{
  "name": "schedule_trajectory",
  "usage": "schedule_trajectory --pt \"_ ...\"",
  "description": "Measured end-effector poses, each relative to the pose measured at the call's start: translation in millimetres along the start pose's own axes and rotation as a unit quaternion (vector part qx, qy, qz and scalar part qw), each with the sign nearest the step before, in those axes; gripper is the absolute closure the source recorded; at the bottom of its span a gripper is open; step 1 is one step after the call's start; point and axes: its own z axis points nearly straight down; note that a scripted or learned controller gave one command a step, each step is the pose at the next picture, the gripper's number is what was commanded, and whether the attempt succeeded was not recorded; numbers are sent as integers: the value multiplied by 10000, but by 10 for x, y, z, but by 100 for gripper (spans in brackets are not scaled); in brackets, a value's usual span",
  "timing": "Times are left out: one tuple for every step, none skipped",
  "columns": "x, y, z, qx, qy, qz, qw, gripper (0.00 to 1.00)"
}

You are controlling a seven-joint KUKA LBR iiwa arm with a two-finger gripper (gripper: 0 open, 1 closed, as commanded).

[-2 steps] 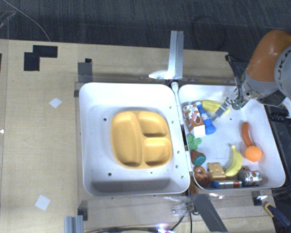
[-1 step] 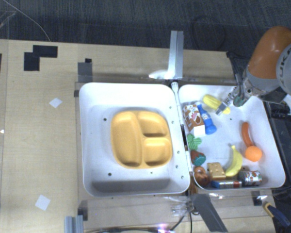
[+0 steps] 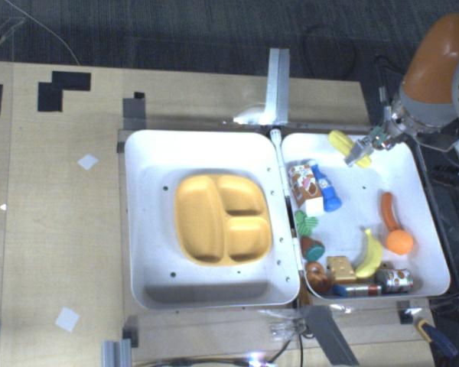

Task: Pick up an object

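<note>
My gripper [image 3: 359, 154] hangs over the far end of the right bin [image 3: 424, 197], reaching in from the right. A small yellow object [image 3: 340, 141] lies just left of it, touching or almost touching its tip; whether it is gripped cannot be made out. Further down the bin lie a printed snack packet [image 3: 304, 182], a blue bottle [image 3: 331, 198], an orange sausage-shaped piece [image 3: 388, 209], an orange ball [image 3: 399, 241] and a banana [image 3: 369, 255].
The left bin [image 3: 149, 228] holds a yellow divided tray [image 3: 220, 218]. At the right bin's near end sit a can [image 3: 396, 281], a brown block [image 3: 341, 266] and a green toy [image 3: 306, 225]. A metal post [image 3: 278, 82] stands behind the bins' shared wall.
</note>
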Motion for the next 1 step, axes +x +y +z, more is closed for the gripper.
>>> schedule_trajectory --pt "456 178 -46 37 17 2772 9608 100"
